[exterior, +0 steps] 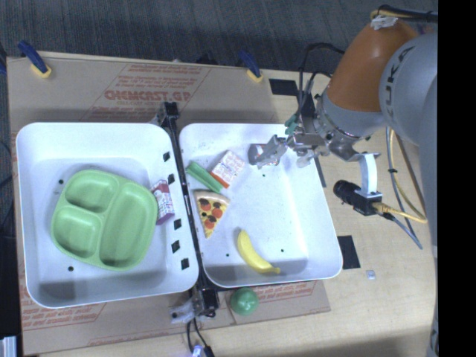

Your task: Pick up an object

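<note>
Grey-and-orange arm [387, 65] cut off at 3 o'clock frame edge. Small maroon packet [163, 201] partly tucked behind the divided green plastic plate [104, 219], label unreadable. White-and-red carton [227, 169]: print too small. Blue clamp [6, 346] clipped at 7 o'clock corner.

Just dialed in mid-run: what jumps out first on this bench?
The green tray lying in the left bin, and the grey arm with its orange band reaching in from the right, gripper over the right bin's far side. In that bin lie a banana and pizza slice.
</note>
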